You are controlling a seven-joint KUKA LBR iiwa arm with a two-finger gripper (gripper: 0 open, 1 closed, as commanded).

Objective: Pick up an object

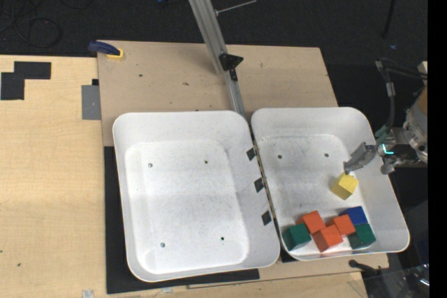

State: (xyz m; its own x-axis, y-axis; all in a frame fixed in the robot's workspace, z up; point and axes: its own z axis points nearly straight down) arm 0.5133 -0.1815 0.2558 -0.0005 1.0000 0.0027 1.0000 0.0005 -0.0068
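My gripper [370, 164] hangs over the right edge of the right bin [307, 125], open, with nothing between its fingers. One grey finger [358, 156] points down and left. A yellow cube [343, 185] lies on the bin floor just below that fingertip, tilted, and I cannot tell whether they touch. A cluster of cubes sits in the bin's near right corner: three orange ones [327, 239], a blue one [357, 215] and two green ones [298, 236].
The left bin [133, 143] stands beside the right one, with black clips [258, 184] along the shared rim. A slanted aluminium bar [207, 17] rises behind the bins. A blue-and-yellow clamp [106, 49] lies at the bench's far left.
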